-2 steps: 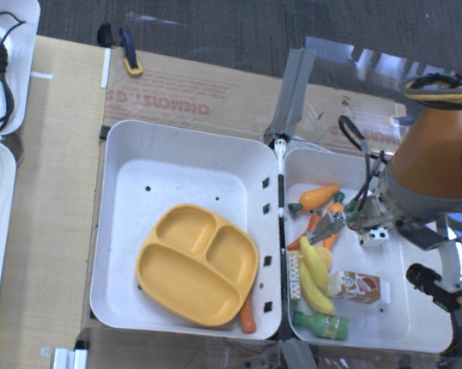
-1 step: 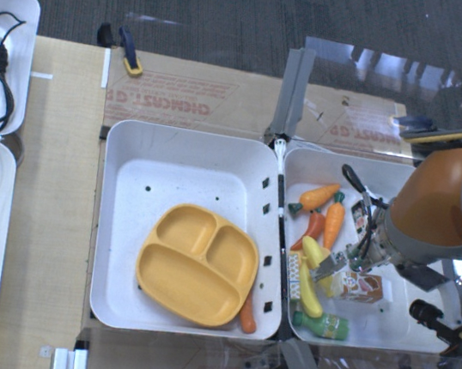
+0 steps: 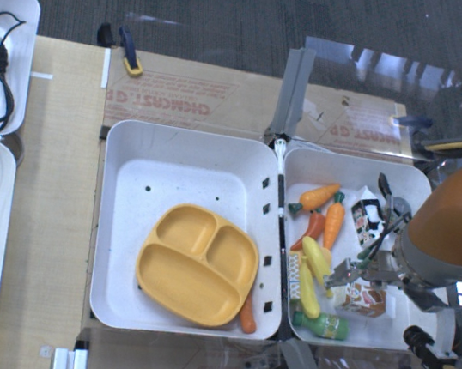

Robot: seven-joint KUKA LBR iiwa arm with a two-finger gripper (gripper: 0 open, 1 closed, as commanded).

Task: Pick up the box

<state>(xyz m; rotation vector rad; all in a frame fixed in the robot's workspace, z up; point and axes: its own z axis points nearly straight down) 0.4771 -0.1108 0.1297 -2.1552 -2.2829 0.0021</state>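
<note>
A small brown and white box [image 3: 366,300] lies flat in the right bin [image 3: 414,180], near its front right. My gripper [image 3: 343,275] hangs just above the box's left end, over the gap between the box and a yellow banana [image 3: 312,275]. Nothing visibly sits in the gripper. The grey arm with its orange band [image 3: 461,216] reaches in from the right and hides the bin's right wall. A second carton, black and white [image 3: 367,220], lies further back in the same bin.
Two orange carrots [image 3: 328,210], a red pepper [image 3: 314,229] and a green bottle [image 3: 326,326] crowd the right bin's left half. The left bin [image 3: 123,206] holds a yellow divided plate [image 3: 201,263], with an orange piece [image 3: 247,319] at its front right edge.
</note>
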